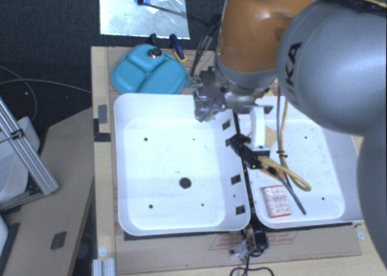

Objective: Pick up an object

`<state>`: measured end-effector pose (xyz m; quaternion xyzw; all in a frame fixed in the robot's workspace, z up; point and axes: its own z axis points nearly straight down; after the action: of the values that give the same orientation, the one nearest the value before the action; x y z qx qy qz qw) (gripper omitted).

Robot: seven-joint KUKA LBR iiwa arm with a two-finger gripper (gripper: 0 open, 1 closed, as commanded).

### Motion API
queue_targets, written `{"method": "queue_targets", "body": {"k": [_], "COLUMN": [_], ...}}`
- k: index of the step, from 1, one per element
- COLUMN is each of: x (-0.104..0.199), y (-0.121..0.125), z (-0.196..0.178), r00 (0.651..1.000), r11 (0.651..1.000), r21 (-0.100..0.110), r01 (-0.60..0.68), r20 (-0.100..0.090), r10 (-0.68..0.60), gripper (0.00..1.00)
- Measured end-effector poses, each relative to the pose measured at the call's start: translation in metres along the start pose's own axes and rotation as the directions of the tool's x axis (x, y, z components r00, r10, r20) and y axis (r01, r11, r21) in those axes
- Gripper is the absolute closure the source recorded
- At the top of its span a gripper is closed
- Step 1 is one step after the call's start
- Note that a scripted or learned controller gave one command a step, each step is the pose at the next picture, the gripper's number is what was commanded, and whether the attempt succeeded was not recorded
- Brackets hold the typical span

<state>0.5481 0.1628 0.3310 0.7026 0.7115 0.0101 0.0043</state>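
Observation:
My gripper (205, 107) hangs over the far right corner of the left bin (136, 148), under the orange band of the arm. Nothing shows beneath it or between it and the bin floor. A small black round object (185, 183) lies on the left bin's floor, well in front of the gripper and slightly to its left. A small red and white packet (276, 200) lies flat near the front of the right bin (329, 166), to the gripper's right and much nearer the camera.
A light blue lidded container (148, 70) stands just behind the left bin on the bench. A silvery sheet (142, 3) lies further back. The divider (239, 172) between the bins carries black tabs. The arm's bulk overhangs the right bin's far side.

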Motion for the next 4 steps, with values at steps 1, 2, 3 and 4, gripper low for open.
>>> {"method": "queue_targets", "body": {"k": [1, 2, 3, 4], "x": [-0.021, -0.003, -0.035, 0.013], "y": [-0.062, -0.036, -0.011, -0.018], "z": [-0.063, -0.028, -0.121, -0.044], "r00": [1.0, 1.0, 1.0, 1.0], "r11": [1.0, 1.0, 1.0, 1.0], "r21": [0.015, 0.02, 0.007, 0.025], "r01": [-0.007, -0.005, -0.014, -0.005], "r20": [0.005, 0.008, 0.006, 0.008], "r10": [0.007, 0.005, 0.014, 0.004], "gripper": [1.0, 1.0, 1.0, 1.0]}}
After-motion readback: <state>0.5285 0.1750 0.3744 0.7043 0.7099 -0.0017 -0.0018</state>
